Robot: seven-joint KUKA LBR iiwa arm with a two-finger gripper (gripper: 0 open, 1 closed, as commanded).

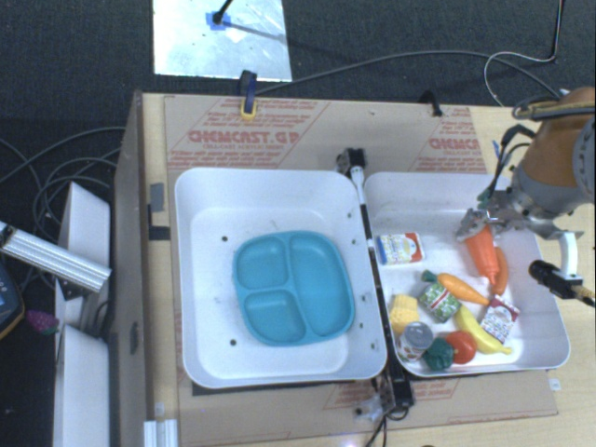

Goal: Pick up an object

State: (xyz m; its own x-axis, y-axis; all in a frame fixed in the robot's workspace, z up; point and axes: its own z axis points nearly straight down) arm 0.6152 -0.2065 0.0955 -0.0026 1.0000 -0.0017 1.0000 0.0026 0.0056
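My gripper [481, 228] hangs over the back right part of the right bin [559, 347]. It is shut on the top end of a large orange carrot [484, 254], which points down and slightly right from the fingers. Under it, the bin floor holds several toy foods: a small carrot [463, 289], a yellow banana [480, 331], a corn cob [403, 313], a red tomato [459, 345], a green can [436, 301], a tin [416, 335], a red and white carton [500, 322] and a white packet [400, 248].
The left bin [200, 250] holds a blue divided plate [293, 287]. A black clamp [353, 161] sits at the back of the ridge between the bins. The grey arm with its orange band [559, 156] comes in from the right above the bin's edge.
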